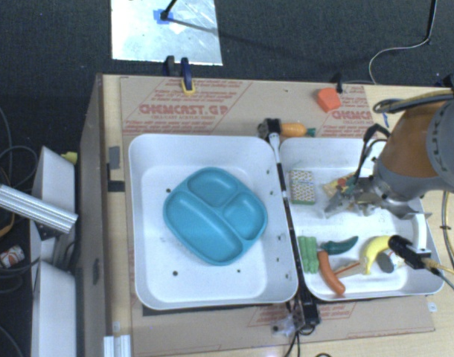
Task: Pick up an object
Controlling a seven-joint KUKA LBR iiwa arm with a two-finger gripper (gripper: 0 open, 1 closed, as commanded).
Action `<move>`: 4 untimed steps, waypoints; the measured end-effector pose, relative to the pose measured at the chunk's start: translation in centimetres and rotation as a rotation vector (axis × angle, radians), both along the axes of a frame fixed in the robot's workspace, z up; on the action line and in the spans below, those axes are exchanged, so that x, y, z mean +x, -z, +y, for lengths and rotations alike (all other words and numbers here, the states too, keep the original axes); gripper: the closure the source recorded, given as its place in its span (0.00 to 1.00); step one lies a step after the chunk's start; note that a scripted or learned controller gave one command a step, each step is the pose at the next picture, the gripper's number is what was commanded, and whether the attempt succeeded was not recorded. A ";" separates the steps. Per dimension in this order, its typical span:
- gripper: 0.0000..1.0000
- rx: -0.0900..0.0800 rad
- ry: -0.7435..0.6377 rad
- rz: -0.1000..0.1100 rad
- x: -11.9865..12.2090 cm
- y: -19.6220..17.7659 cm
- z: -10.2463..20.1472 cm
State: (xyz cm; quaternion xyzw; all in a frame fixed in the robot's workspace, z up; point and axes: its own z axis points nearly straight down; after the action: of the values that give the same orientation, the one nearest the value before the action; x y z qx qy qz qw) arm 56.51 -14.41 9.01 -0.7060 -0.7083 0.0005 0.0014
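Observation:
My gripper hangs low over the middle of the right bin, reaching in from the right. A small yellowish object lies right at its tip, partly hidden by it. A patterned square pad lies just to the left of the gripper. Along the front of the bin lie a green piece, a dark teal pepper, an orange carrot, a yellow banana and a small grey lump.
The left bin holds a blue divided plate. An orange toy rests at the back where the bins meet. An orange block lies on the bench behind the right bin.

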 end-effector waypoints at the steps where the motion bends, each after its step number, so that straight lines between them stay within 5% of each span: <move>1: 0.00 -0.004 -0.001 -0.008 9.1 0.4 -4.5; 2: 1.00 -0.005 -0.005 -0.011 9.2 -0.7 -4.5; 3: 1.00 -0.001 -0.003 -0.009 9.4 -8.9 1.4; 4: 1.00 -0.003 -0.006 -0.010 9.4 -9.9 1.3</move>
State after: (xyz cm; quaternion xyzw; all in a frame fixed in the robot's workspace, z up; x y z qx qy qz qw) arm 65.91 -13.15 18.87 -0.7039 -0.7103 -0.0018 -0.0031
